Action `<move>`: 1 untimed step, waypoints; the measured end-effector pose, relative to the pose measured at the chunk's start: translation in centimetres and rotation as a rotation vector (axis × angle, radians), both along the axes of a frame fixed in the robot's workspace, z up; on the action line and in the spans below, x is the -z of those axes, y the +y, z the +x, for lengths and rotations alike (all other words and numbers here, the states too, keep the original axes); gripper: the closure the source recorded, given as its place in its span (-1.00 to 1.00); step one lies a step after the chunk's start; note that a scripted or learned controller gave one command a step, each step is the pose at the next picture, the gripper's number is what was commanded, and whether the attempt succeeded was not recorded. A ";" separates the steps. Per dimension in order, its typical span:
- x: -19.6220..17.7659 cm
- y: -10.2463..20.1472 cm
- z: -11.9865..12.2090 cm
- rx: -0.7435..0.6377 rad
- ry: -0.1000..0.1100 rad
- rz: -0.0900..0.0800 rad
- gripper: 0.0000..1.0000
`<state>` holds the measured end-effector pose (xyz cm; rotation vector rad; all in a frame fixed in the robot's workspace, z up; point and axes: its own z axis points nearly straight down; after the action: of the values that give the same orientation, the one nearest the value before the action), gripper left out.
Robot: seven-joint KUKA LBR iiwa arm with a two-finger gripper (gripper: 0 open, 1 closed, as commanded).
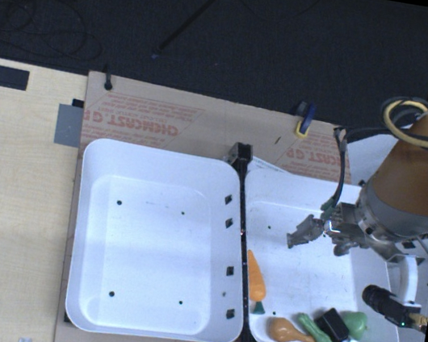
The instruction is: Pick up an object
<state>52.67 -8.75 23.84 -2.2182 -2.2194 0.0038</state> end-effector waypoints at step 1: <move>12.8 -0.4 6.4 -0.004 0.003 0.000 -1.00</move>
<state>59.09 -9.18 11.07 -2.2123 -2.2221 0.0080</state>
